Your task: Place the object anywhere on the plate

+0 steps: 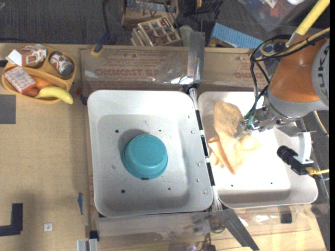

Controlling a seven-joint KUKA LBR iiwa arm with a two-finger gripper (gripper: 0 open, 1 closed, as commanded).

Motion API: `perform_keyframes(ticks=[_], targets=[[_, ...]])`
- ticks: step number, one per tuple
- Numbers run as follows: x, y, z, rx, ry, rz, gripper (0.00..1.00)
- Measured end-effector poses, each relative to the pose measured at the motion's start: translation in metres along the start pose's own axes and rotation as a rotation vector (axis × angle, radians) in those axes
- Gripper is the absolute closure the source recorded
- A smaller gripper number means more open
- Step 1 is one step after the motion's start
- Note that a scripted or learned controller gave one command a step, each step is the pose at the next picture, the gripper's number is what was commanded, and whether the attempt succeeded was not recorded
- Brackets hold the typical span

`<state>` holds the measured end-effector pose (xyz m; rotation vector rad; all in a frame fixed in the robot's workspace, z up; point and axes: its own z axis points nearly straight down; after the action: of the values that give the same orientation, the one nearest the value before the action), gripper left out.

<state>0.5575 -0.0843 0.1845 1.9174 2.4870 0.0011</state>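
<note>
A round teal plate (145, 156) lies in the middle of the left white bin (104, 114). In the right bin (272, 187) a flat tan object (227, 135) with orange-yellow edges spreads across the left half, close to the wall between the bins. My gripper (246, 125) is low over the object's right edge and seems to touch it. The grey arm with its orange band (296, 80) reaches in from the upper right.
A yellow tray (31, 90) with a banana and toy food sits on the bench at the far left. Cardboard and clutter stand behind the bins. A black fitting (290, 158) on the arm hangs over the right bin's right side.
</note>
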Motion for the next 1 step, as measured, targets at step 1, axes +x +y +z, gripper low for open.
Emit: perform_keyframes(ticks=[1], targets=[[-0.0013,0.0004,-0.0401,0.0,-0.001,0.001,1.0]])
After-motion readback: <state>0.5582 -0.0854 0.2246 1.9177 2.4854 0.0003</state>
